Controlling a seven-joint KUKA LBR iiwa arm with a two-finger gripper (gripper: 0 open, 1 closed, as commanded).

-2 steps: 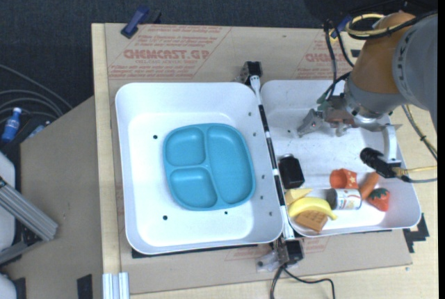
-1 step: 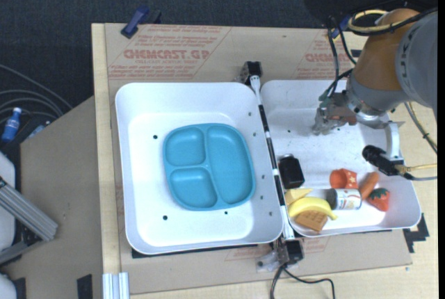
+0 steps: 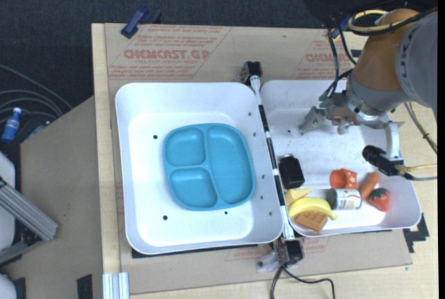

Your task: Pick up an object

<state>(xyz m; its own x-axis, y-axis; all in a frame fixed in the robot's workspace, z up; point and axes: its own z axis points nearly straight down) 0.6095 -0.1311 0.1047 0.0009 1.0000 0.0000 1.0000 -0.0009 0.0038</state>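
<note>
My gripper hangs over the back part of the right bin. It is open, its grey fingers spread, with nothing between them. The objects lie along the bin's front, apart from the gripper. They are a black block against the left wall, a yellow banana on a tan waffle-like piece, a small bottle, a red-orange pepper, a carrot and a red tomato-like piece.
The left bin holds a blue divided plate. A ridge with black clips separates the two bins. The bench board runs behind them, with a blue clip at its back left corner.
</note>
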